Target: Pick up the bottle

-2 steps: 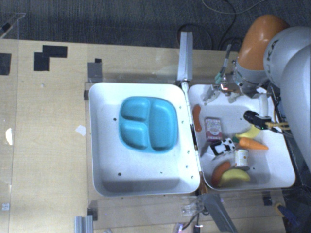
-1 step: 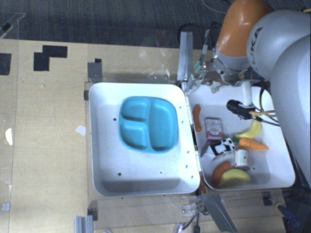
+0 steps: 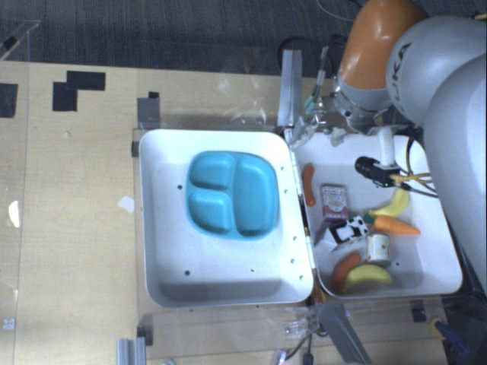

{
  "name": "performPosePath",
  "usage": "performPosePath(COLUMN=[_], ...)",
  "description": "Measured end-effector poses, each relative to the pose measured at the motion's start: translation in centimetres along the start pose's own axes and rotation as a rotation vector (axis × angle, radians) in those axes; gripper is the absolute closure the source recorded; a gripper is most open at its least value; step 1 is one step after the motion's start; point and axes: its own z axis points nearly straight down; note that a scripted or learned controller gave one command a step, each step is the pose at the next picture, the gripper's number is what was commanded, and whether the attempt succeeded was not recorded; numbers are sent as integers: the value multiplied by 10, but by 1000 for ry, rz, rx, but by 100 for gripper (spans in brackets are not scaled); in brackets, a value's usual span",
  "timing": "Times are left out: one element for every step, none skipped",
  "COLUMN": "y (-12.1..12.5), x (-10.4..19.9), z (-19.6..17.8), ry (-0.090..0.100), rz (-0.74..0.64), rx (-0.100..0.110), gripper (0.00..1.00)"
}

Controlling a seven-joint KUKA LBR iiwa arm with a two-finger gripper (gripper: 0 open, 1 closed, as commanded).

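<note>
While I watch from above, the glossy blue divided tray (image 3: pixel 232 193) lies in the left bin (image 3: pixel 163 280).
Rightward, the small white cylindrical bottle (image 3: pixel 377 248) stands between carrot (image 3: pixel 396 226) and banana (image 3: pixel 368 275); I cannot tell the jaws' state.
</note>
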Motion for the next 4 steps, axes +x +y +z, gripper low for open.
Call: performPosePath(y=[-9, -9, -15, -4], x=[-70, -70, -84, -30], z=[-1, -1, 31, 0], ry=[-2, -2, -1, -1], rz=[-82, -82, -1, -16], rx=[-2, -2, 1, -1], gripper=[0, 0, 0, 0])
